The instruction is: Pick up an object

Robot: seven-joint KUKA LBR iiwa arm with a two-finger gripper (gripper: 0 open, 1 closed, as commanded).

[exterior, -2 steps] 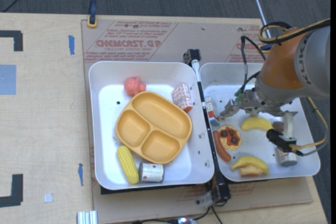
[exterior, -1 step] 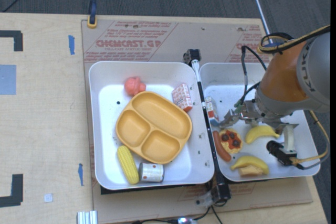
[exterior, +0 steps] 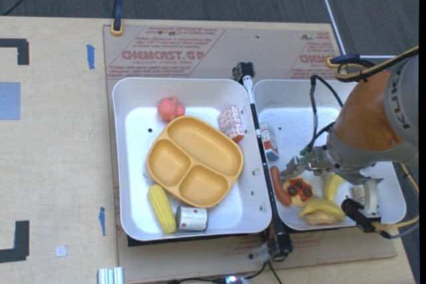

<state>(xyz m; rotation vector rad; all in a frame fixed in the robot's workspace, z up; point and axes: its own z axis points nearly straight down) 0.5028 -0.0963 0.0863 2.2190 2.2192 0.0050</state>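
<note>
My gripper [exterior: 311, 166] hangs low over the front half of the right bin [exterior: 293, 110]. Just below it lie a pizza slice toy [exterior: 300, 189], a red hot dog [exterior: 280, 185] and a yellow banana [exterior: 322, 210]. A second yellow piece [exterior: 333, 185] and a white item [exterior: 367, 198] sit to the right, partly under the arm. A small red, white and blue carton [exterior: 268, 142] leans at the bin's left wall. I see nothing held in the gripper.
The left bin [exterior: 126, 143] holds a yellow divided plate [exterior: 195, 159], a pink ball-like toy [exterior: 170, 108], a red-and-white carton [exterior: 231, 122], a corn cob [exterior: 162, 208] and a small can [exterior: 192, 217]. The arm's orange band [exterior: 366, 116] covers the right bin's right side.
</note>
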